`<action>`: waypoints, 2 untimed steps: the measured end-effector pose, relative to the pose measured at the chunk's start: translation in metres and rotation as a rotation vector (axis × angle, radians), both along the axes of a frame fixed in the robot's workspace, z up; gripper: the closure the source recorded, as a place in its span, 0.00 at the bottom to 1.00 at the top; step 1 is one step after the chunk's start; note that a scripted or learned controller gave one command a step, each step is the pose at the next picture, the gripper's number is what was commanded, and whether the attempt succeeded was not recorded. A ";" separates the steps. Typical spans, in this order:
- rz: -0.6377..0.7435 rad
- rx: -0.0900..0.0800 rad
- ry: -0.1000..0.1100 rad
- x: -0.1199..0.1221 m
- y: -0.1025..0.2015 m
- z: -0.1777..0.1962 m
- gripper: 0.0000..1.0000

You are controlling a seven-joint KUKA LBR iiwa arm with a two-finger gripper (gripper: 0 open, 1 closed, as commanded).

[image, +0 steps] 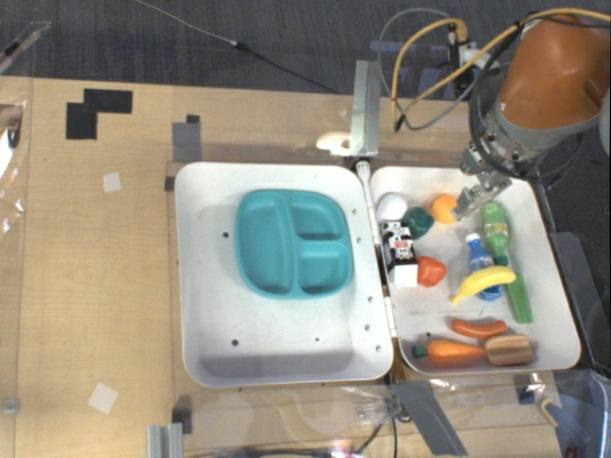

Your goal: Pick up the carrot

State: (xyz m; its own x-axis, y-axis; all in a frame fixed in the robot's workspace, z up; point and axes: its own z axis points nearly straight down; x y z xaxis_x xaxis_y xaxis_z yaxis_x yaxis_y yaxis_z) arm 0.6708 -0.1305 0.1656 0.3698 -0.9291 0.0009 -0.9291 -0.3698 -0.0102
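The carrot [452, 352] is orange and lies flat near the front edge of the right bin [561, 337], between a red sausage [478, 329] behind it and a brown bread loaf [509, 349] to its right. My gripper [475, 198] hangs over the back of the same bin, just right of an orange fruit [442, 208] and left of a green bottle [495, 229]. It is far from the carrot, and nothing shows in its grasp.
The right bin also holds a banana [482, 282], a blue bottle [476, 252], a green cucumber [518, 300], a red pepper [431, 271], a white ball [391, 203] and small boxes [398, 246]. A teal divided plate [294, 242] sits in the left bin [205, 332].
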 end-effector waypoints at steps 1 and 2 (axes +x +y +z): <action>-0.032 -0.002 0.001 -0.069 0.040 -0.076 1.00; 0.265 -0.006 -0.004 -0.107 0.001 0.054 1.00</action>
